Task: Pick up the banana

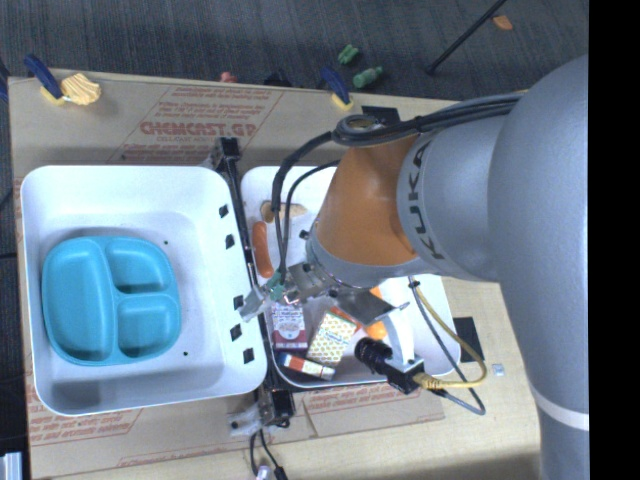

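Seen from above, at the far left, a shallow white plastic bin (60, 193) holds one light-blue plastic tray with three compartments (110, 298), lying flat toward the bin's left wall. The rest of the bin's floor is bare white, so there is open room along its upper and right sides.

At the frame's centre, a second white plastic bin (255, 183) touches the first along a shared rim, and the grey arm with the orange band (370, 208) covers most of it. Along the second bin's left wall lies a slim orange sausage-shaped item (262, 249). Just above that, a pale yellow-tan shape (272, 210) peeks out from behind the black cables. It is too hidden to say whether this is the banana.

The lower part is crowded with things touching each other: a red-and-white carton (288, 326), a yellow waffle-patterned square (329, 340) and a small tube (306, 367) against the lower rim.

The gripper (283, 293) hangs low over the carton, beside the shared rim and below the yellow-tan shape. Whether it is released or clenched cannot be told.
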